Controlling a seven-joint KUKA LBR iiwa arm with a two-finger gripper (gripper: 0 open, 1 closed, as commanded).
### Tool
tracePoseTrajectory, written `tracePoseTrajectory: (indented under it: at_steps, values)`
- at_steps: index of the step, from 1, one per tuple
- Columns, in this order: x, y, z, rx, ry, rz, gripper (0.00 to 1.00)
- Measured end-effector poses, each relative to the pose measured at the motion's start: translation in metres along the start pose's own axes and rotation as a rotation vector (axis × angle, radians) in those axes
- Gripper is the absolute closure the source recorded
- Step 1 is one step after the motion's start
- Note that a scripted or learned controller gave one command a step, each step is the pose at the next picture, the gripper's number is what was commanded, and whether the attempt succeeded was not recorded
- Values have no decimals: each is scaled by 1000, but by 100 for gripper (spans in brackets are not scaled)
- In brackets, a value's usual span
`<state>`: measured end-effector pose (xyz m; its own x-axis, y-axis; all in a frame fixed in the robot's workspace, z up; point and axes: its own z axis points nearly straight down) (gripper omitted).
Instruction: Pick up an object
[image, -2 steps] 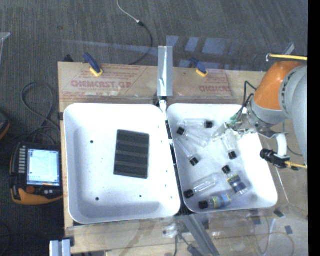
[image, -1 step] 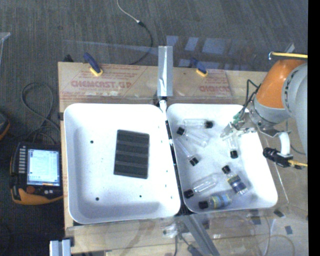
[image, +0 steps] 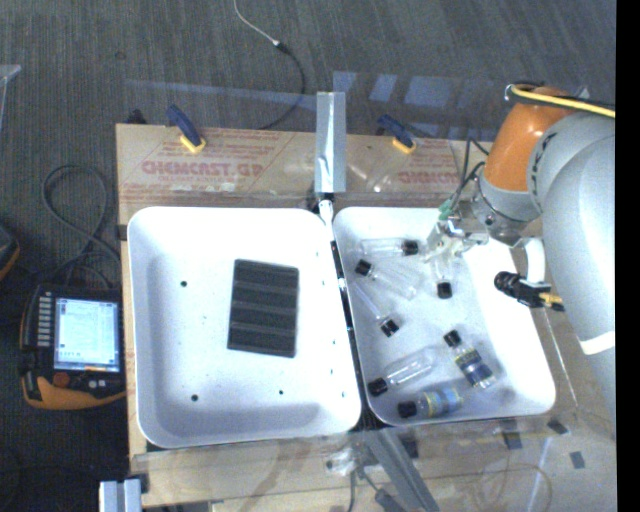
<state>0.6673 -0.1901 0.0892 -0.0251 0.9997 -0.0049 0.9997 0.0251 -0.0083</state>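
My fingers (image: 447, 240) are low in the upper part of the right bin (image: 530, 395), at the upper right of the frame, and I cannot tell if they are parted or closed, or if they grip anything. I judge I am at the grasp step over a clear vial (image: 392, 272) with a black cap that lies on its side just left of them. Next I should close on its body and lift straight, because such smooth glass-like tubes may slip or roll.

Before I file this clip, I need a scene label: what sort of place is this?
Probably a robotics lab's bin-picking bench: two white bins clamped onto a board, small clear vials in the right one, and a teach pendant on the floor.
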Motion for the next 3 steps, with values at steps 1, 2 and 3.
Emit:
tracePoseTrajectory:
  at_steps: [1, 2, 3]
  values:
    - [14, 0, -123, -8, 2, 212, 100]
    - [72, 2, -123, -6, 2, 215, 100]
    - [71, 1, -132, -5, -3, 214, 100]
